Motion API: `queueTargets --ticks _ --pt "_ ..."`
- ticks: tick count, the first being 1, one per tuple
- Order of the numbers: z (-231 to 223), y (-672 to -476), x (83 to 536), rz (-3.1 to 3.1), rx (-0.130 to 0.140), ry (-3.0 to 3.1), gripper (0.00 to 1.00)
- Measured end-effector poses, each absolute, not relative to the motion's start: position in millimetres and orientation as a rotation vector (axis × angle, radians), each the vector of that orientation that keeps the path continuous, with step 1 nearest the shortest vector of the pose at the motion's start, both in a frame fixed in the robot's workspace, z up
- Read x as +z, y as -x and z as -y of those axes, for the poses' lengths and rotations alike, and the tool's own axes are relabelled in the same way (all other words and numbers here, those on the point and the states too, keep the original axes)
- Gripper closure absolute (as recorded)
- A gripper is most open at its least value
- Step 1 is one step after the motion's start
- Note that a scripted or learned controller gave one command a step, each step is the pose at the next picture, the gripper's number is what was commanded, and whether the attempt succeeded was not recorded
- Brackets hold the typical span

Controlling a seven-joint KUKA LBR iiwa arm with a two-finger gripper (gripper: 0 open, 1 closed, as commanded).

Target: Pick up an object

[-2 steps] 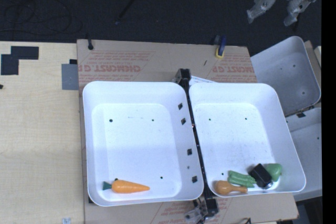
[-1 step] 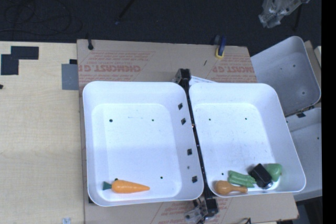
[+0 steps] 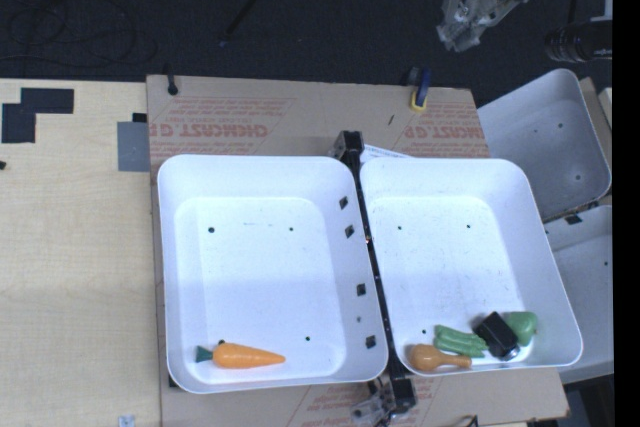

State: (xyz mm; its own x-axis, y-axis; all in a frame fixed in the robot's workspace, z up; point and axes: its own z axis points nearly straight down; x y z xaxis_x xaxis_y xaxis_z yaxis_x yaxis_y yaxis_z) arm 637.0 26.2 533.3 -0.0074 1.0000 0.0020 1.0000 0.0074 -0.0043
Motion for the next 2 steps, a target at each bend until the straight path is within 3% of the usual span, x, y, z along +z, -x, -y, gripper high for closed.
queueTargets --ticks 1,2 --pt "-149.6 -593.4 537.4 2.234 0.003 2.2 1.0" --pt "-249.5 -605.4 535.7 2.23 0.004 2.207 1.0"
